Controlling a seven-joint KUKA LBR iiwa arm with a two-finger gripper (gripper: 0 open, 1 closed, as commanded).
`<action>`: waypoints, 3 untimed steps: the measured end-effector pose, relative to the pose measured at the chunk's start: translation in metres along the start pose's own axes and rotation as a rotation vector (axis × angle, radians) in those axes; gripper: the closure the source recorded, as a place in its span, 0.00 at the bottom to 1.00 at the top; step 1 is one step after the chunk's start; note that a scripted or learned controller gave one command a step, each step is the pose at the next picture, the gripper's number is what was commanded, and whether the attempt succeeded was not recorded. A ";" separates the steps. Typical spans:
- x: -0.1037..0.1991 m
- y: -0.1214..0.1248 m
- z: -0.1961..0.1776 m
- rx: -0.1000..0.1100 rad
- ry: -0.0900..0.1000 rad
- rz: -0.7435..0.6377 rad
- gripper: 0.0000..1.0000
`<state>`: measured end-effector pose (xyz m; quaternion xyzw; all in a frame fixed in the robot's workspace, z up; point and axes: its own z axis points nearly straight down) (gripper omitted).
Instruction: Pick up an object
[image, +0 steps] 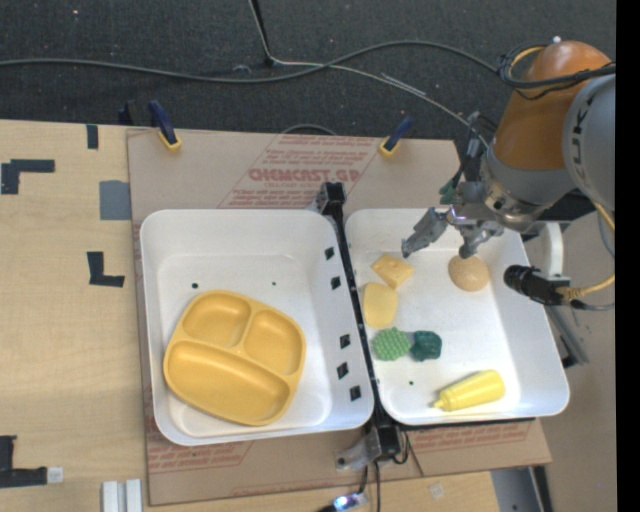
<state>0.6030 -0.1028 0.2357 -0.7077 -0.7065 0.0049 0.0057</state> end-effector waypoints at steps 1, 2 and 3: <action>0.000 0.002 -0.008 -0.014 -0.002 -0.003 0.00; 0.008 -0.005 0.049 -0.009 -0.001 -0.003 0.00; 0.009 -0.012 0.095 -0.010 -0.001 -0.003 0.00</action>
